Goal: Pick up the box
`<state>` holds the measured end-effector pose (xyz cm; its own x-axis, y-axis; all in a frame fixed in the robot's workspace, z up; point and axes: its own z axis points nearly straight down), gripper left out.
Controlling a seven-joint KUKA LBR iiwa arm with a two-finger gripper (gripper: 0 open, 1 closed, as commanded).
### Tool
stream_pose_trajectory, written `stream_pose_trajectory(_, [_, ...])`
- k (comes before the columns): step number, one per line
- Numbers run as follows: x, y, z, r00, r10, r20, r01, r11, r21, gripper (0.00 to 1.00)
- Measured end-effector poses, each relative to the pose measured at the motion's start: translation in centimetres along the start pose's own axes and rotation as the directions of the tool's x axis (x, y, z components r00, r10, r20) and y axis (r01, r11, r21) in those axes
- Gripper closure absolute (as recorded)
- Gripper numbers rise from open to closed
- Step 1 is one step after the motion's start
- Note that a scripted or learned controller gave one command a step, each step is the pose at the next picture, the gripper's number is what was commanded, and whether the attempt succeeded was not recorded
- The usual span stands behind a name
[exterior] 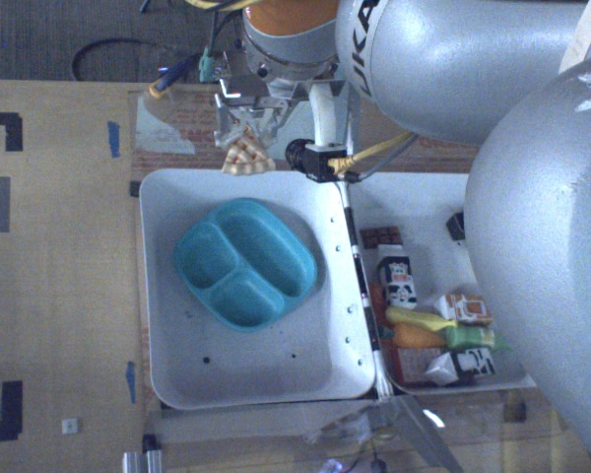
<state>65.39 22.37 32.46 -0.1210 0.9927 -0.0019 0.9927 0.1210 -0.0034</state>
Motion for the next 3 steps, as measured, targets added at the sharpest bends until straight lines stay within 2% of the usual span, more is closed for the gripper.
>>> stream_pose_trajectory(1, [-0.4,1.2,4.3,1.000,0.001,0.001,-0.001,1.000,0.002,1.00])
stream_pose_trajectory(2, [-1.4,1.1,-4.6,0.990,-0.140,0.000,0.140,0.990,-0.003,1.00])
stream_pose_trajectory(3, [-1.7,1.1,-11.0,0.980,-0.199,0.001,0.199,0.980,-0.003,1.00])
